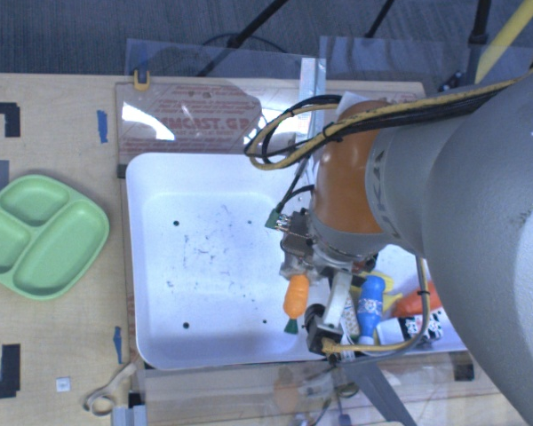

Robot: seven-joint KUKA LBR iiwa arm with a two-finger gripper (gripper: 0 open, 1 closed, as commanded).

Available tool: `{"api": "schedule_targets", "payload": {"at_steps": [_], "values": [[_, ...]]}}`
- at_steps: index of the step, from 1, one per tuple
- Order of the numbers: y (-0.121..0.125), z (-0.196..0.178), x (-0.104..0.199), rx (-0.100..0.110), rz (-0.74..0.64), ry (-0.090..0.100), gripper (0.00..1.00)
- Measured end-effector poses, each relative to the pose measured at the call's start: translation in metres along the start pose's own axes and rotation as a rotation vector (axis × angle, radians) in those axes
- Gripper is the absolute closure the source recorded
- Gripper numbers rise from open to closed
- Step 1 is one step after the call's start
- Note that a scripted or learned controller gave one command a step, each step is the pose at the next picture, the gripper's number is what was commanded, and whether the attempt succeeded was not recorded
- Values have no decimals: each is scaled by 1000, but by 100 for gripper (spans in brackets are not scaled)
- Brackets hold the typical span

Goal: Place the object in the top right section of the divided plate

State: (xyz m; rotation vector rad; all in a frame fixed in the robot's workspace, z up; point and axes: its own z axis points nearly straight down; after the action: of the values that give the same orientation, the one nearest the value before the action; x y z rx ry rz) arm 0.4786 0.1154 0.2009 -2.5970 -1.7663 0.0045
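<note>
Camera view, orange carrot [295, 296] just beside jaws, jaw state unclear, green divided plate [41, 235] far left.

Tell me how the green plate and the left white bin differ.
The plate is green; the bin is white. The plate is rounded and split into three sections; the bin is rectangular and undivided. The plate is the smaller and lies on the wooden bench to the bin's left; the arm hangs over the bin's right edge. Both are shallow.
</note>
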Motion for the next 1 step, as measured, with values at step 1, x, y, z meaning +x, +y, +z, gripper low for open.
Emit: {"api": "schedule_targets", "payload": {"at_steps": [1], "values": [[-10, -20, 25, 1, 386, -1, 100]]}}
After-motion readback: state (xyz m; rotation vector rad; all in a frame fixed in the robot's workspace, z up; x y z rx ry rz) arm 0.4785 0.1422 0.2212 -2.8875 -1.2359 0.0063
